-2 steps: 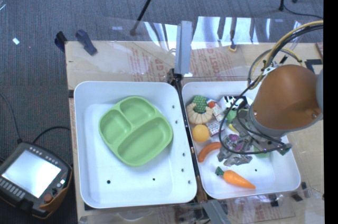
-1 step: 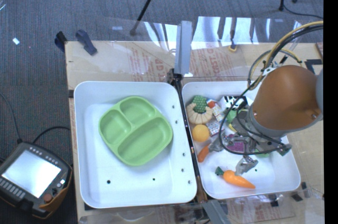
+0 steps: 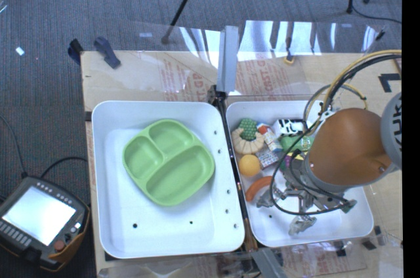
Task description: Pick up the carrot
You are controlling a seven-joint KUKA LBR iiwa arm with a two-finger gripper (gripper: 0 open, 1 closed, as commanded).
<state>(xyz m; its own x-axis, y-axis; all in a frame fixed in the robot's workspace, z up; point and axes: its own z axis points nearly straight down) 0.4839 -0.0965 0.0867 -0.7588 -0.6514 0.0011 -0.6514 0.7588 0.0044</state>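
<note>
The carrot (image 3: 257,187), a short orange-red piece, lies on the floor of the right bin (image 3: 357,225) near its left wall, just below an orange ball (image 3: 249,166). The arm's orange band (image 3: 344,147) hangs over the middle of this bin. Below the band is the gripper (image 3: 289,208), low over the bin floor and just right of the carrot. Its metal parts and looping cables reach almost to the carrot's right end. I see nothing held in it.
Toys crowd the right bin's far left corner: a tan, green-topped fruit (image 3: 247,137), a zebra-striped piece (image 3: 289,126), a green piece (image 3: 295,141) and a small box (image 3: 269,157). A green divided plate (image 3: 168,161) lies in the left bin (image 3: 100,139). A handheld controller (image 3: 39,219) sits lower left.
</note>
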